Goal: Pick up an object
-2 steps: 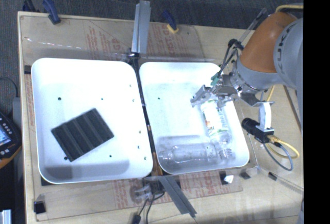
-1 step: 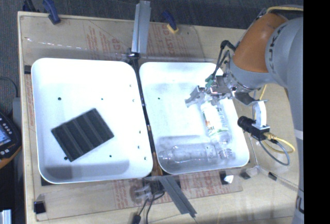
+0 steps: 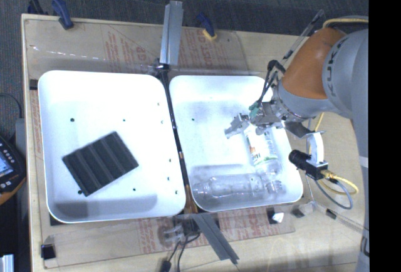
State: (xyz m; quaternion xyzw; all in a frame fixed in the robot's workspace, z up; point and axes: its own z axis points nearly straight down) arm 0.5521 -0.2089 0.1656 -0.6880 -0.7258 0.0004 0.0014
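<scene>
Camera view. The arm (image 3: pixel 326 76) enters from the right of the frame and bends down over the right bin (image 3: pixel 207 86), its wrist in the bin's upper right part. The gripper (image 3: pixel 241 125) sits low at mid-right of the frame, just above the upper end of a tube (image 3: pixel 261 146); whether it is parted, closed or gripping cannot be told.

The tube, white with a label, lies lengthwise just below the gripper, near the bin's right wall. It is probably light, somewhat soft and smooth-skinned; a grasp across its narrow width near mid-length would suit.

A clear bottle (image 3: pixel 235 186) lies on its side along the bin's lower wall, its end just beside the tube. It looks empty, light, thin-walled and slippery, likely to roll; grasp across the body.

A dark ribbed slab (image 3: pixel 100 162) lies flat at lower left of the left bin (image 3: pixel 94 86), well apart from the arm; flat and stiff, it offers little edge to pinch.
</scene>
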